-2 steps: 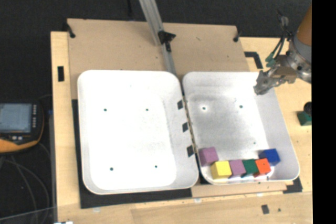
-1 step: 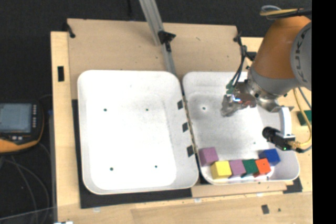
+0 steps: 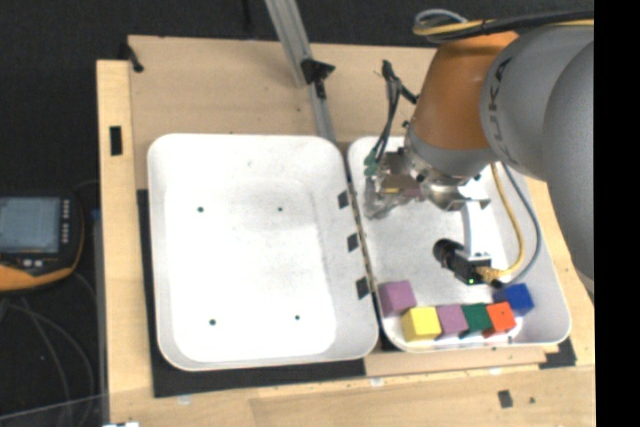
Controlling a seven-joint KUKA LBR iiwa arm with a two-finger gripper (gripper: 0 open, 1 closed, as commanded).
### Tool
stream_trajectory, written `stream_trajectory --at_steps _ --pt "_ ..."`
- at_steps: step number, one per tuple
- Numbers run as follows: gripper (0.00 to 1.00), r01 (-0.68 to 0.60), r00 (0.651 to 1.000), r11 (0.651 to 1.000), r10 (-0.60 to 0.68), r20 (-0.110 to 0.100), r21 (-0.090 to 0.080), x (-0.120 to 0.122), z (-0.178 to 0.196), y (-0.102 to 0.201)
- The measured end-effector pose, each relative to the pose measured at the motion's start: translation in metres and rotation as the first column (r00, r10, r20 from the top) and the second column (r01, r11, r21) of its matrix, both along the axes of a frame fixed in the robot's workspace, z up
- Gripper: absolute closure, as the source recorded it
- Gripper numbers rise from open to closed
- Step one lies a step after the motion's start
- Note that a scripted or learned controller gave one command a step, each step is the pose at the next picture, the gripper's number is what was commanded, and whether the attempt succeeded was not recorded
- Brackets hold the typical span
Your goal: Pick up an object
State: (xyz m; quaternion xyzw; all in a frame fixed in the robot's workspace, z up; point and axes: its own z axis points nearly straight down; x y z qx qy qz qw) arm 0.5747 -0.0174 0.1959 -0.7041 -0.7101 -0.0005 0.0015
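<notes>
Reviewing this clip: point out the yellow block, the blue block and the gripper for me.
yellow block (image 3: 422,322): camera view, on its top face.
blue block (image 3: 518,298): camera view, on its top face.
gripper (image 3: 380,200): camera view, at the finger end below the orange band.

My arm was bulky grey metal with an orange band, trailing yellow and grey cables.

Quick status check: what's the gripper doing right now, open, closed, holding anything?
Gripper: cannot be told; it sits low over the right bin, near its left wall, away from the blocks at the front edge.
</notes>
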Motion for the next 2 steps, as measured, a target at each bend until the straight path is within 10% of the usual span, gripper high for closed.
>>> stream_trajectory --at_steps 1,2 --pt "1.0 0.005 1.0 1.0 -0.005 0.001 -0.002 0.006 0.0 0.084" --pt "1.0 0.006 1.0 1.0 -0.006 0.004 -0.002 0.007 0.011 0.082"
